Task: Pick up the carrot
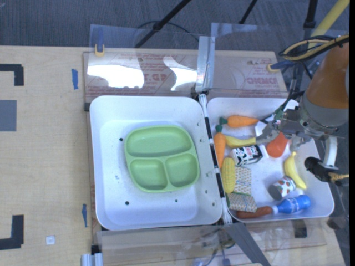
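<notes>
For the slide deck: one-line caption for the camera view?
Claw hovers over the cluttered right bin near a carrot; green divided plate sits in the left bin.

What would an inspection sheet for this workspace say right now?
Surface: wooden bench bearing two shallow white bins, left bin, right bin.
Job's things: orange carrot lying at the right bin's rear.
Clutter: green divided plate in left bin; corn cob, yellow banana, blue bottle in right bin.
Grippers: end effector low beside the carrot.
Cables: yellow cable behind arm.
Surroundings: blue carpet, tripod legs.
</notes>
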Robot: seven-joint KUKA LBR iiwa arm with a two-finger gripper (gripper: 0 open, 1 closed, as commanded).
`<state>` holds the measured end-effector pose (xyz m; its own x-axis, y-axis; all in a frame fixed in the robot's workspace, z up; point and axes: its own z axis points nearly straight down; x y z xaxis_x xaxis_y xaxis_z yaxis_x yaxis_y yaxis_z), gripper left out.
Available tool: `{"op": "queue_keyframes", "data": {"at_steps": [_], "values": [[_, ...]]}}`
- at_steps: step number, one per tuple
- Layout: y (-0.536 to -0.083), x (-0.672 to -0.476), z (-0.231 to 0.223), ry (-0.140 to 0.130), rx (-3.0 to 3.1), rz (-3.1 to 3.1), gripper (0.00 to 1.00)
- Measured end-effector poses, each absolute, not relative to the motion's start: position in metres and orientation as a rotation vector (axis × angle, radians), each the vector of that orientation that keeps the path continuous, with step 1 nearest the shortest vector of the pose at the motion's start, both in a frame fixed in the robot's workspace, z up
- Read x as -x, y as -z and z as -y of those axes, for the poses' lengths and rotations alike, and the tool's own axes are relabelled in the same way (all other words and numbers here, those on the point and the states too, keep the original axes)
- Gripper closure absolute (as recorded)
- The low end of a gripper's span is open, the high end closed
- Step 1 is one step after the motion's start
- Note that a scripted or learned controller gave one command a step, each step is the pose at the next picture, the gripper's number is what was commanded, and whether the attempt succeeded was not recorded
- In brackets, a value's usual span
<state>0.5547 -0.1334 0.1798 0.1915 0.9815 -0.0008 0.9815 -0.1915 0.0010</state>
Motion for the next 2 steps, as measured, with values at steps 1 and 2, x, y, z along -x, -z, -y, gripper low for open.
{"op": "queue_keyframes", "data": {"at_steps": [1,2], "values": [[-0.172,-0.632,0.097,0.001,-2.473,-1.936,0.0],[-0.086,-0.667,0.109,0.0,-2.45,-1.964,0.0]]}}
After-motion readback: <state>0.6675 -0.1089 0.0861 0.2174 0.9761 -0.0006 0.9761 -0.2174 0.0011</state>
